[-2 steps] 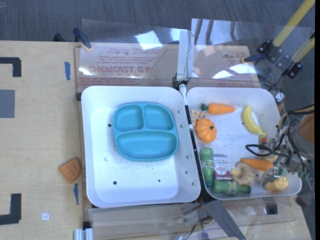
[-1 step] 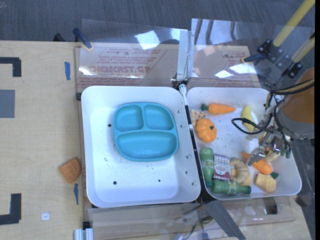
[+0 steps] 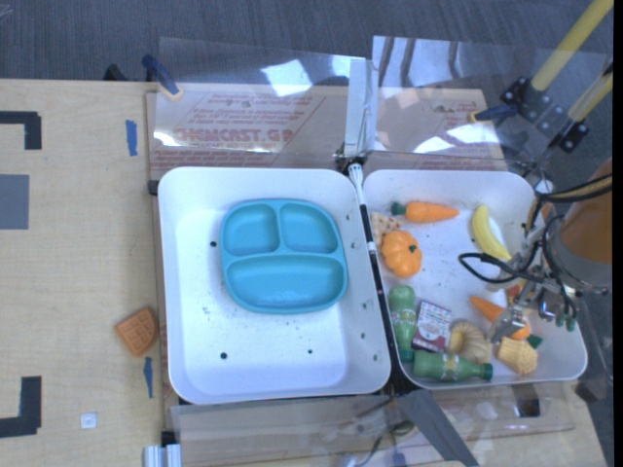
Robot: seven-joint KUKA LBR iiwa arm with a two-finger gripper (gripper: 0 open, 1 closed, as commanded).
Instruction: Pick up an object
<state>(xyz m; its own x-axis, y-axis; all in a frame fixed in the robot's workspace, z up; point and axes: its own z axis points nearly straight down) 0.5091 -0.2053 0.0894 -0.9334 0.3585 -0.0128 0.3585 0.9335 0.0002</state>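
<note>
My gripper hangs low over the right part of the right bin, reaching in from the right with dark cables looped around it. It sits just above a small orange carrot piece and a yellow corn cob. Also in this bin are a long carrot, a banana, an orange pumpkin, a green vegetable, a small printed packet, a beige item and a green bottle lying on its side.
The left bin holds a blue divided plate. A brown waffle piece lies on the wooden bench left of the bins. Clear plastic sheets stand behind both bins. Yellow rods cross the top right corner.
</note>
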